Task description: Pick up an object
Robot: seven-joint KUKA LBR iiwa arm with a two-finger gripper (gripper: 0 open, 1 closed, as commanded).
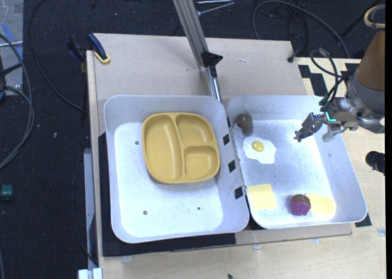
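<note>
The right bin (343, 167) holds a fried egg (259, 150), a brown rounded object (244, 122), a pale yellow square slice (262, 197), a purple object (299, 205) and a pale yellow piece (323, 205) beside it. My gripper (317, 129) hangs over the bin's upper right part, right of the egg and apart from it. Its fingers stand open with nothing between them.
The left bin (122, 210) bears a yellow divided plate (181, 147). A metal pole (193, 20) slants down to the bins' shared back edge. Cables lie on the dark floor around the bench. A blue and yellow tool (98, 49) rests at the bench's back left corner.
</note>
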